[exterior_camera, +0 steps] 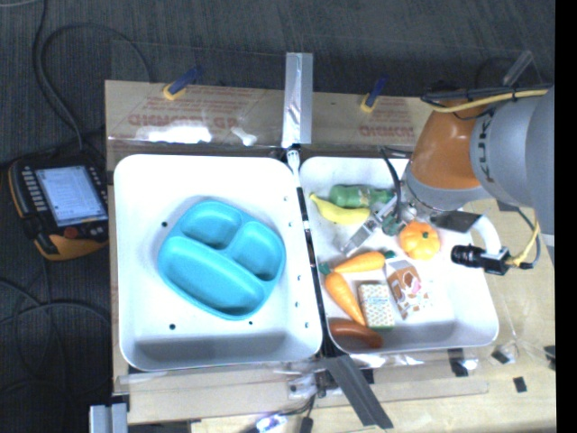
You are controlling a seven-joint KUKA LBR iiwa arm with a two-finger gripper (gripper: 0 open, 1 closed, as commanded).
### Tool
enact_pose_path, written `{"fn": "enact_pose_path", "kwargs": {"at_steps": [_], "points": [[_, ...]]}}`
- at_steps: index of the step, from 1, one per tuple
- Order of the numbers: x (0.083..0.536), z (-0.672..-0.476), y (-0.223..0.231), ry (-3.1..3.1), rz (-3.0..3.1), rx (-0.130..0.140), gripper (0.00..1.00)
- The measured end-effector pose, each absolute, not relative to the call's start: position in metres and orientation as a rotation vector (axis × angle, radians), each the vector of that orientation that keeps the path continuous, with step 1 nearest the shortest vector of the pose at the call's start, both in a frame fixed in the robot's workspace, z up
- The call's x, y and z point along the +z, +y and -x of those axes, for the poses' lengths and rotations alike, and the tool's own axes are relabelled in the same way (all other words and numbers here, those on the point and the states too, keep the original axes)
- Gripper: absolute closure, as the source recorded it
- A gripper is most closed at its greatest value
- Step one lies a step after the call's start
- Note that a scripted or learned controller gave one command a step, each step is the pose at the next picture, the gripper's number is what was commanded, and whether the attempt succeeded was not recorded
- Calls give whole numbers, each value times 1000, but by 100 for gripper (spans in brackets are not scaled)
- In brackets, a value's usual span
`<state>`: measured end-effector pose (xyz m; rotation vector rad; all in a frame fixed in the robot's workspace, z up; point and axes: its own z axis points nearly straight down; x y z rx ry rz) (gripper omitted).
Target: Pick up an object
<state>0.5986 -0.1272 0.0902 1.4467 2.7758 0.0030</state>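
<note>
Camera view, looking down at a slant. Two white bins side by side on bench: left bin (135,242) carries blue tray (223,256); right bin (469,318) carries the pickable clutter. Arm (505,152) in from right, gripper (374,226) low over right bin's far-left quarter, beside banana (338,210) and green item (359,193). Fingers appear narrowly parted, nothing seen between them. Orange (419,240) just right of gripper; two carrots (353,263) toward centre; small cartons (389,298) near front; sausage (354,332) against front edge.

Judged step: reach and descend, no grasp yet. Next move calls for settling on one item, likely banana, and closing. Little room: items crowd each other, divider wall close at left; near-right corner of right bin open.
</note>
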Motion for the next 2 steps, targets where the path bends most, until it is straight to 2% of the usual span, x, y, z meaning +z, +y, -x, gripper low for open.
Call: {"fn": "enact_pose_path", "kwargs": {"at_steps": [1, 2], "points": [[163, -565, -149, 2960, -1045, 0, 0], [91, -562, -113, 2982, -947, -1, 0]]}}
